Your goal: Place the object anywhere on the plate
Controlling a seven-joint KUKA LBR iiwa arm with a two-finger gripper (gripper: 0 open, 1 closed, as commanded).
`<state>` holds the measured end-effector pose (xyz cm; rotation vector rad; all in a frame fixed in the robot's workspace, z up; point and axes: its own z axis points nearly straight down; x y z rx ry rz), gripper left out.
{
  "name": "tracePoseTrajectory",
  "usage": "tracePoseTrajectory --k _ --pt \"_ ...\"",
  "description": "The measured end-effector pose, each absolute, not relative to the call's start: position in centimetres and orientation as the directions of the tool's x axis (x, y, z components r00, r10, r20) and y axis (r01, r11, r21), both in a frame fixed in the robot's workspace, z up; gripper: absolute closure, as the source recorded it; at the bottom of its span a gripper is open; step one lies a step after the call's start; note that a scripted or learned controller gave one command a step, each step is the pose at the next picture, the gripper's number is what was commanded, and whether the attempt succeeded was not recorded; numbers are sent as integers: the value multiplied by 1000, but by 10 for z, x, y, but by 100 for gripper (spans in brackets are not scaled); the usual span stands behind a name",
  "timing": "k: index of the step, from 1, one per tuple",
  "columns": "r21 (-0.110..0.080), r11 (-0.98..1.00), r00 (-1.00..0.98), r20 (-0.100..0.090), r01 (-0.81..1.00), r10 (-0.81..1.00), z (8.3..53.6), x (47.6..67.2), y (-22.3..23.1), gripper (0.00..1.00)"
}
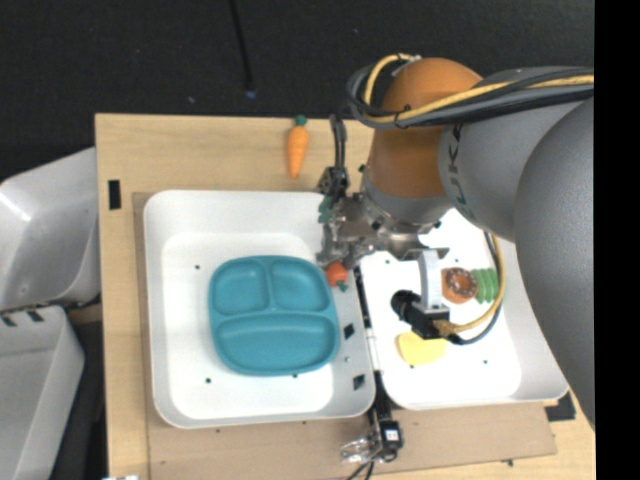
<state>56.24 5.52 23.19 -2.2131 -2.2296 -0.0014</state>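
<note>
Desk (120,158) carries two white bins; left bin (175,388) holds teal plate (272,313). Arm (420,138) over divider. We see small orange-red object (338,273) at gripper (335,258) tip, just beside plate's upper right rim; fingers' state we cannot tell. We advise: shift left, well over plate compartment, lower before release. Carrot (297,146) on desk, well apart.

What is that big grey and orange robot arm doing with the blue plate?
The grey and orange robot arm reaches in over the two white bins. Its gripper hangs at the right edge of the left white bin, beside the blue divided plate. A small red-orange thing sits at the gripper's tip, but whether it is gripped is unclear. The plate has nothing on it yet. A toy carrot lies on the wooden bench behind the bins.
</note>
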Motion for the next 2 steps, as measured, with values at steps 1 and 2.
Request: tracePoseTrajectory --k 1,2 --pt "0 7 -7 0 1000 1000 225 567 107 100" --pt "1 6 -6 1 1000 1000 233 569 148 100"
